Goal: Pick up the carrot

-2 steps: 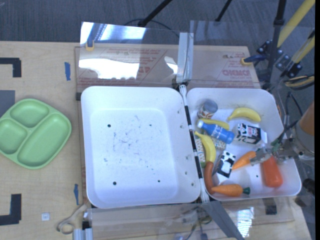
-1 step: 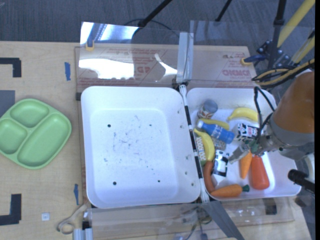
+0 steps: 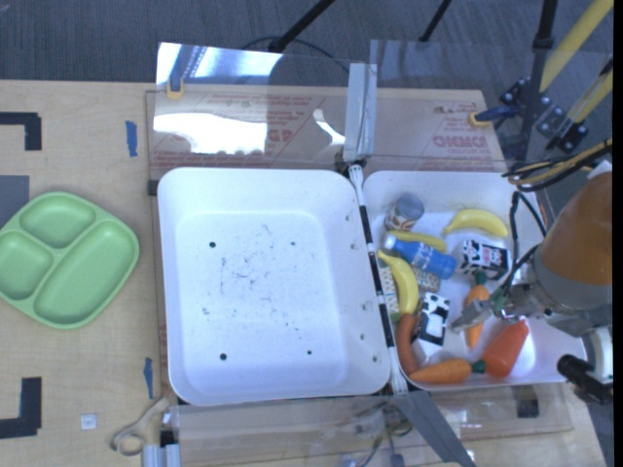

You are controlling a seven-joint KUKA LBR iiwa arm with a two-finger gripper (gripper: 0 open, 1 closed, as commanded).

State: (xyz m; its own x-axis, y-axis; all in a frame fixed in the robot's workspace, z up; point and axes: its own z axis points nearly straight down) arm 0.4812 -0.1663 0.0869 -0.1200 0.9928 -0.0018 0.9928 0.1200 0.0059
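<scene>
The carrot (image 3: 443, 371), orange with a small green stub at its right end, lies flat along the front wall of the right bin (image 3: 545, 358). My gripper (image 3: 479, 312) hangs low over that bin, just above and to the right of the carrot, at the end of the grey wrist with its orange band (image 3: 584, 236). A small orange piece (image 3: 476, 298) shows right at the gripper's tip; whether it is gripped is unclear. A stubby red-orange vegetable (image 3: 504, 348) lies just right of the carrot, under the wrist.
The right bin is crowded: two bananas (image 3: 477, 224) (image 3: 402, 282), a blue bottle (image 3: 425, 257), a grey can (image 3: 407, 207), black-and-white cartons (image 3: 484, 256) (image 3: 433, 319) and a red sausage (image 3: 406, 339). The left bin (image 3: 263, 280) adjoins it. A green divided plate (image 3: 63, 258) sits far left.
</scene>
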